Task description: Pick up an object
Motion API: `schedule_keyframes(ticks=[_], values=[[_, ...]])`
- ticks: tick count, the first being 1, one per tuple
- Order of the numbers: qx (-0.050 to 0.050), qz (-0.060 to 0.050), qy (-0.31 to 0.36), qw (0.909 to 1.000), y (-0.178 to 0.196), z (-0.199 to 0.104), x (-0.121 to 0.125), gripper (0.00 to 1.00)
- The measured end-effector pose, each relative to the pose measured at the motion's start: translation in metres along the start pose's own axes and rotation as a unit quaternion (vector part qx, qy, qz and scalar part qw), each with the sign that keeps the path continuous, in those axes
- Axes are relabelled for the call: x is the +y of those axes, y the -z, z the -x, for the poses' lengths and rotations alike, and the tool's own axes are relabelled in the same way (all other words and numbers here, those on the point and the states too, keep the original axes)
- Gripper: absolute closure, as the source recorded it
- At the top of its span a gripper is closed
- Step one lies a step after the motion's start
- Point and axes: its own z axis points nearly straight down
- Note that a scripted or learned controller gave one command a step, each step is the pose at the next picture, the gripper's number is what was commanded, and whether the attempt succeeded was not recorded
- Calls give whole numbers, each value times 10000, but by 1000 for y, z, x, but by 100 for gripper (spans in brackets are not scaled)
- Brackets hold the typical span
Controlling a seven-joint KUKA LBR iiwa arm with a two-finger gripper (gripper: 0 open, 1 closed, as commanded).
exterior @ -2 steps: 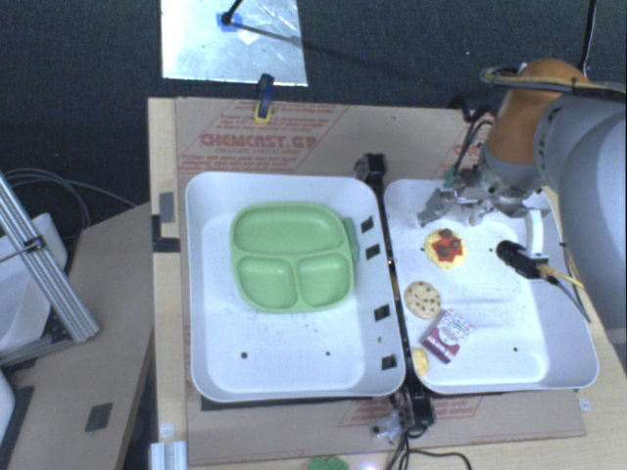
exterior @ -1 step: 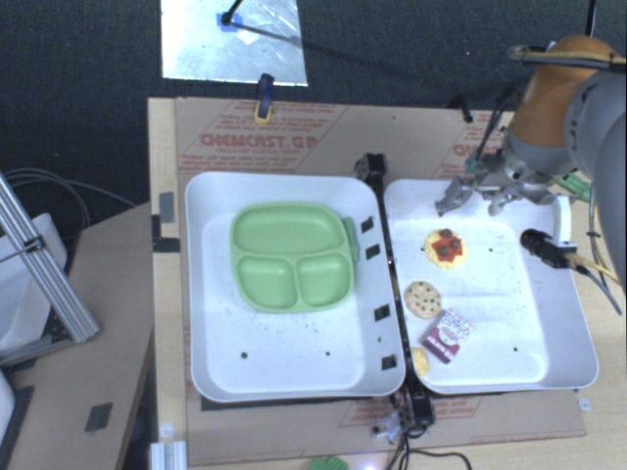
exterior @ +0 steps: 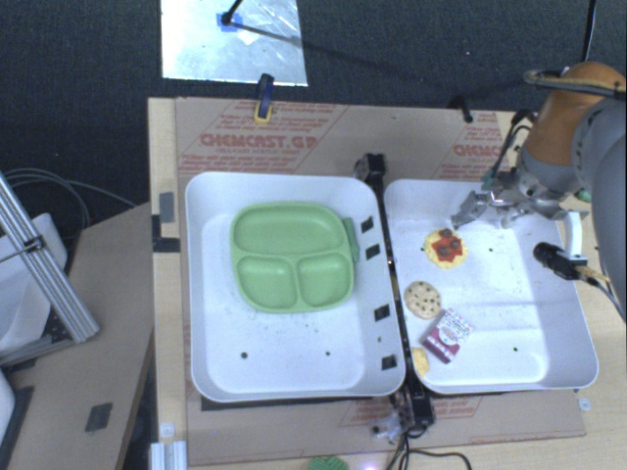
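My gripper (exterior: 478,213) hovers over the far part of the right bin (exterior: 563,360), open, with nothing between its fingers. Just below and left of it lies a small yellow piece with a red top (exterior: 446,248). Further toward the front lie a round speckled cookie (exterior: 422,299), a purple and white packet (exterior: 448,334), and a small yellow item (exterior: 419,360) against the bin's left wall.
The left bin (exterior: 211,360) holds a green divided plate (exterior: 292,256). A black divider with clips (exterior: 384,262) runs between the bins. The arm (exterior: 573,125) reaches in from the upper right.
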Motion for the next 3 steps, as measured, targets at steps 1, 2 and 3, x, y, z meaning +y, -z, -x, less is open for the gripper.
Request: schedule_keyframes(ticks=[1, 2, 3], values=[[13, 25, 42, 10000, 64, -42, 0, 0], [9, -3, 31, 10000, 43, -41, 1, 0], [16, 24, -2, 10000, -2, -26, -32, 0]])
